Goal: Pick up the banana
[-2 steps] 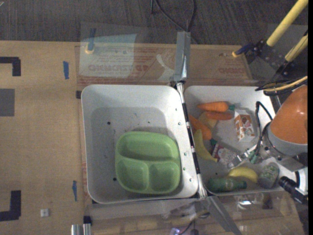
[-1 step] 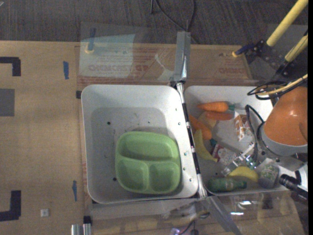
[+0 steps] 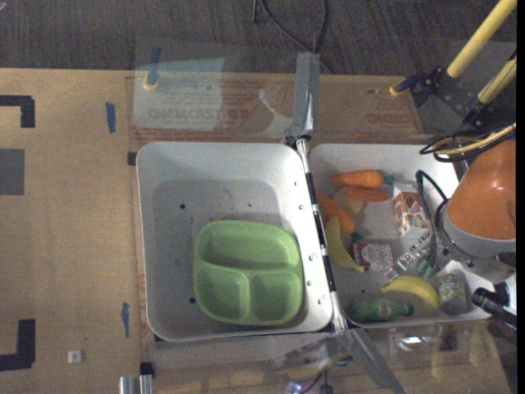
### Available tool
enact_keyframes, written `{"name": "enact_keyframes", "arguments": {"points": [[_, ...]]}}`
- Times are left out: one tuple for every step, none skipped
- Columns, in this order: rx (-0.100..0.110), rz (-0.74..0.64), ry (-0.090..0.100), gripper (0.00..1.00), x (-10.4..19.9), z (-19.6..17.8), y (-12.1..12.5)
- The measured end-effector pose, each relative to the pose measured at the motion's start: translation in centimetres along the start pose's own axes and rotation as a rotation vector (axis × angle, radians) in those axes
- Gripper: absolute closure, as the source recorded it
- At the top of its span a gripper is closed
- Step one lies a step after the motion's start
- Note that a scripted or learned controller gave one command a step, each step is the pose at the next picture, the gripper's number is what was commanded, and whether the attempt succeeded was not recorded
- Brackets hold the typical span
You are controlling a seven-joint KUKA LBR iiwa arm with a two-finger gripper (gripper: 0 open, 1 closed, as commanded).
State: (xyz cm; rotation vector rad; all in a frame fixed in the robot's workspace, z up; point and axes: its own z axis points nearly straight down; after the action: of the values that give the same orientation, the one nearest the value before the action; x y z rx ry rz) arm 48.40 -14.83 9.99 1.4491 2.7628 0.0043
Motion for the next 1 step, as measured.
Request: {"name": "enact_keyframes", "arguments": {"points": [[0.007,-0.216,0.015,1.00,3.47,-5.87,2.11]]}}
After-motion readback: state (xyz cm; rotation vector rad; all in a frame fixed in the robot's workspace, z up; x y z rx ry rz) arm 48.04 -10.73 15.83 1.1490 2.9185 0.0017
